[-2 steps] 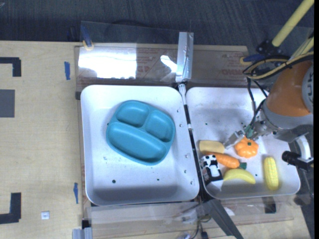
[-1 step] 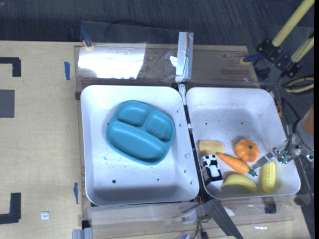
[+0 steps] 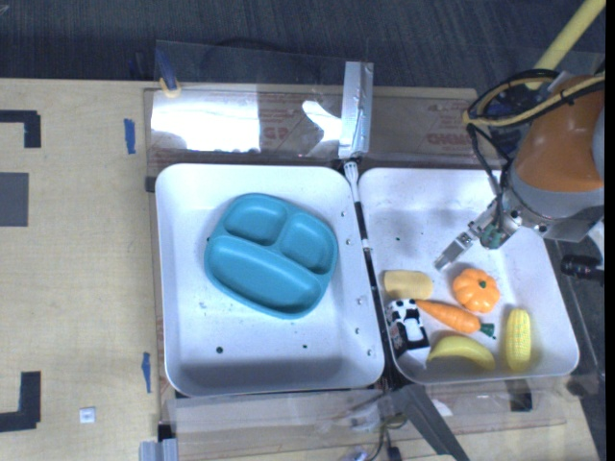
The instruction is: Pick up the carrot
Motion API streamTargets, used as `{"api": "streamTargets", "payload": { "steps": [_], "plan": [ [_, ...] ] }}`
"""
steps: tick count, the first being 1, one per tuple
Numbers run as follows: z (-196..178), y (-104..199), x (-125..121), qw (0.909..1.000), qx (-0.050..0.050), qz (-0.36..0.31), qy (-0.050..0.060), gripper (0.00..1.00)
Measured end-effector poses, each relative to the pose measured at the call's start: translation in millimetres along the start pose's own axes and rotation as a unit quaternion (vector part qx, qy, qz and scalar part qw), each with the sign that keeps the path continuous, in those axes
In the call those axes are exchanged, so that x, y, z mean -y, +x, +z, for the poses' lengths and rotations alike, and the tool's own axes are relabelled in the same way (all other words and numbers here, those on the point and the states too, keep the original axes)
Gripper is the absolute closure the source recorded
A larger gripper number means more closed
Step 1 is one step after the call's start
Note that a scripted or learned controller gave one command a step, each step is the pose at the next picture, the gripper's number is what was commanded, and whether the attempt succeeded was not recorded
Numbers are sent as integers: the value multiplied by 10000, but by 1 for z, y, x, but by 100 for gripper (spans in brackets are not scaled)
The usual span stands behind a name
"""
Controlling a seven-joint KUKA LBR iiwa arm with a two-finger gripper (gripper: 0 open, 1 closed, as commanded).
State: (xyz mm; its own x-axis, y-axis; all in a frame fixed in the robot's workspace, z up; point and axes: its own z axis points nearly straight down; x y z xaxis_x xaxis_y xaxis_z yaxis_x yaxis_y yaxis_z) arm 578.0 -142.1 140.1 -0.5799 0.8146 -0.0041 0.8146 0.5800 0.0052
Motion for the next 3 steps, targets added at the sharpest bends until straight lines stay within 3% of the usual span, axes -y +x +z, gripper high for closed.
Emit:
{"api": "streamTargets", "payload": {
  "steps": [1, 2, 3],
  "plan": [
    [52, 7, 51, 9998, 6, 188, 4, 0],
    [6, -26, 106, 9978, 13, 669, 13, 0],
    [-44, 28, 99, 9993, -16, -369, 17, 0]
  ]
}}
